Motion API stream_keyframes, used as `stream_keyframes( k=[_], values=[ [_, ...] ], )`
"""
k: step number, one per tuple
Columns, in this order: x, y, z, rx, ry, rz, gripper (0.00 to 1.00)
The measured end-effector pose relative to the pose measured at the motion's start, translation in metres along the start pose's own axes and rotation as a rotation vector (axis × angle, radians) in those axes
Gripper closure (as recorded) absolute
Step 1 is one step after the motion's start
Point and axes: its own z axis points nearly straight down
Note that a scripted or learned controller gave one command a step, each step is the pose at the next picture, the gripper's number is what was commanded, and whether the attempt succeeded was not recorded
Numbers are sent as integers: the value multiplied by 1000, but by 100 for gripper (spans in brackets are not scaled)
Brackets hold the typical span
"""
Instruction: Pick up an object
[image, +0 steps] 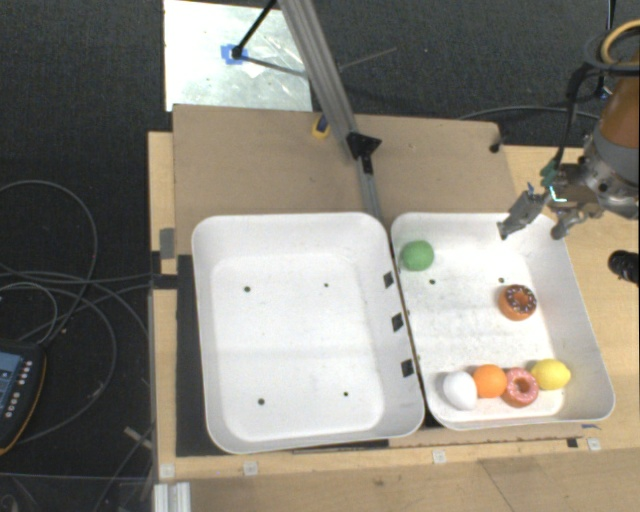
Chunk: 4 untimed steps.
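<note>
1. Your hand (540, 212) hovers over the far right corner of the right bin (585, 300), fingers spread apart, nothing between them.
2. Step in hand looks like the approach; no pick made yet.
3. Candidates, all in the right bin: green ball (417, 255) at the far left corner, chocolate donut (518, 301) mid-right, closest to the hand.
4. Near edge row, touching or nearly so: white egg (459, 390), orange (490, 381), pink donut (520, 387), lemon (551, 375).
5. Left bin (290, 330) holds no candidates.
6. Next move, judged: bring the hand nearer over the chocolate donut, descend, close. It stands apart from the others, so an easier target than the crowded row.
</note>
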Motion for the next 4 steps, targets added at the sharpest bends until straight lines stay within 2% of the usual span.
stream_keyframes(
  k=[1,3,4],
  values=[
    [0,1,-2,-4,-1,-1,0],
    [-10,-6,108,1,0,4,0],
    [-18,-5,166,-3,-2,4,0]
  ],
)
